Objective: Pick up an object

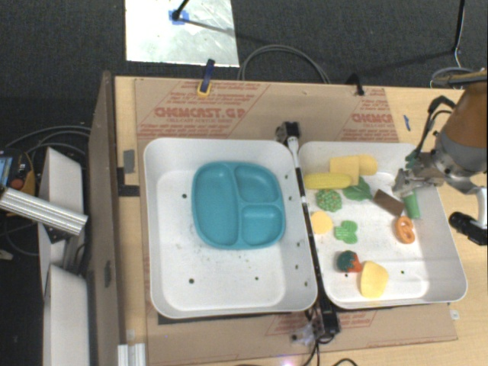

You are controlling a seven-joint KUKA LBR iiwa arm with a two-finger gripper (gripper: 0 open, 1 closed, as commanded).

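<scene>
You're looking down on two white bins side by side, and the action is all in the right bin [446, 269], where the gripper [409, 178] sits over the upper right part, close to the right wall, with the arm [465, 136] coming in across that same edge. Whether it's apart or pinched together you can't tell from here; the tips blur into the clutter beneath. Right under it lies a green stick [412, 204] touching a brown block [388, 202], and just below those an orange ring-shaped piece [405, 229] rests near the right wall. Along the bin's top edge you've got a pale yellow block [352, 164] with a yellow corn-like piece [327, 181] just below it, hard against the left wall. A green leafy piece [357, 192] and a bumpy green ball [329, 200] crowd the middle, then a yellow disc [321, 223], a small green broccoli-like piece [347, 231], a red and green piece [348, 261] and a yellow lump [374, 278] trailing toward the bottom edge. Your open room here is the lower right corner and the bare strip along the bottom wall. Over in the left bin [171, 280], a teal divided plate [238, 204] sits in the centre, with free white floor along every wall.
</scene>
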